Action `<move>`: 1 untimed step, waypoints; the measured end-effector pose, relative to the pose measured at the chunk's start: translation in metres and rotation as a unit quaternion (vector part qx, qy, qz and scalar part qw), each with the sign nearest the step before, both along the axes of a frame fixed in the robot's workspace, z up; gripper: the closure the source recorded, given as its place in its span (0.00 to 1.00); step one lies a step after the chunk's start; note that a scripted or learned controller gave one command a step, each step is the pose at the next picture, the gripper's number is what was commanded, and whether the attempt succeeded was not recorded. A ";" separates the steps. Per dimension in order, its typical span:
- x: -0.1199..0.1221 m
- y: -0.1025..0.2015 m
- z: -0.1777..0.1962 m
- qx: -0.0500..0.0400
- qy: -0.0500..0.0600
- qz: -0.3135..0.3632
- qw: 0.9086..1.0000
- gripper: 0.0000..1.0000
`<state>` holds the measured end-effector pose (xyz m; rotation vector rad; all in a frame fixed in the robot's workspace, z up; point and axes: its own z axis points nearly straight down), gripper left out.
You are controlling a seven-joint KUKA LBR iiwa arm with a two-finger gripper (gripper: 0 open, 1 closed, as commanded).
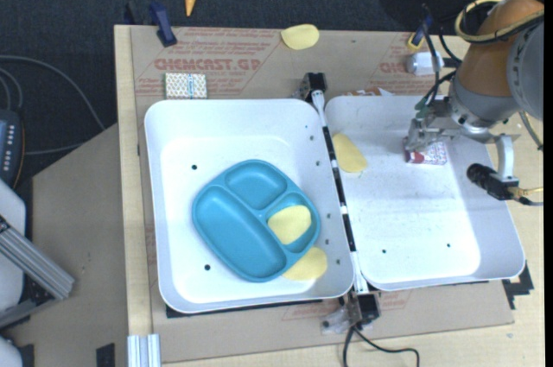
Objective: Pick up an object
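— Where the arm reaches in, what lies under the gripper (421, 142)?
— A small flat packet (430, 154), red and white, on the right bin (415, 253)'s smooth floor; whether the fingers are apart or closed, I cannot tell.
— And the left bin (173, 184)?
— A glossy blue divided tray (242, 223) holds one pale yellow rounded piece (290, 223); another (308, 265) rests against its edge.

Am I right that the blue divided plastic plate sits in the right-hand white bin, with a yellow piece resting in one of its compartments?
Not quite: the camera view shows the blue divided plastic plate in the left-hand white bin; the yellow piece does rest in one compartment.
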<state>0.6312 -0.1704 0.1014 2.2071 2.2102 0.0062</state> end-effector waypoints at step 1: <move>0.000 0.000 0.010 0.000 -0.001 0.000 1.000 1.00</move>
